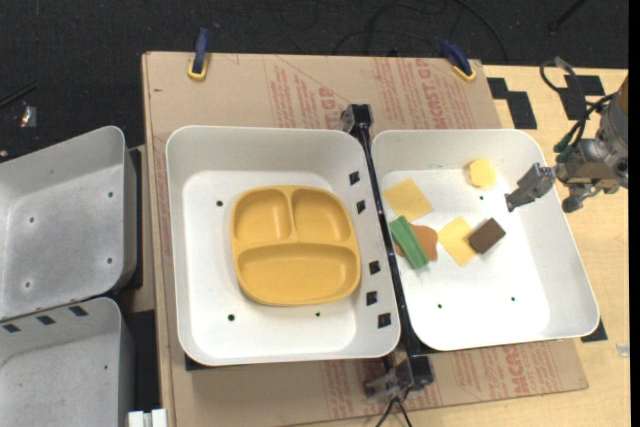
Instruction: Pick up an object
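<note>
The right bin (520, 305) holds several small items. They are a round yellow piece (482, 174), a flat yellow square (409, 199), a green stick (408, 242) against an orange piece (427, 238), and a second yellow square (456, 241) touching a brown block (487, 235). My gripper (552, 193) hangs over the bin's right rim, to the right of the round yellow piece and up and right of the brown block. It is open, with nothing between its fingers.
A yellow divided plate (296, 245) lies in the left bin (195, 215). A black divider with clips (375, 215) runs between the bins. White lids (60, 215) sit off the bench at the left. The right bin's lower half is bare white floor.
</note>
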Controlling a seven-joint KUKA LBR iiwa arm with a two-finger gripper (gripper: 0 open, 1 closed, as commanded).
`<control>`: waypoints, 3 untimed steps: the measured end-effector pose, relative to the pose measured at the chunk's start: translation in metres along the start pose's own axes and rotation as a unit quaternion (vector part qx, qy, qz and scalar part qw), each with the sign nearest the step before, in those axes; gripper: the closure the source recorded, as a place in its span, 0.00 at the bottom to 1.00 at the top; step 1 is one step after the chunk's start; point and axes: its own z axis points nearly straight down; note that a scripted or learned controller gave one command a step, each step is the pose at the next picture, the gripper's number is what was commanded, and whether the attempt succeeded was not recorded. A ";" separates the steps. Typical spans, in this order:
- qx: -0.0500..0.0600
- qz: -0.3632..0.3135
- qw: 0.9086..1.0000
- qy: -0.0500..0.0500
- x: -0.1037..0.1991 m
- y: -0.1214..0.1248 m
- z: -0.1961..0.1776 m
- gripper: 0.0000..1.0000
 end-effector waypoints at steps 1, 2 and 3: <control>-0.006 -0.002 1.000 -0.001 0.001 0.002 -0.006 0.00; -0.005 -0.001 1.000 -0.001 -0.001 0.008 0.038 0.00; -0.003 -0.001 1.000 0.000 0.000 0.015 0.100 0.00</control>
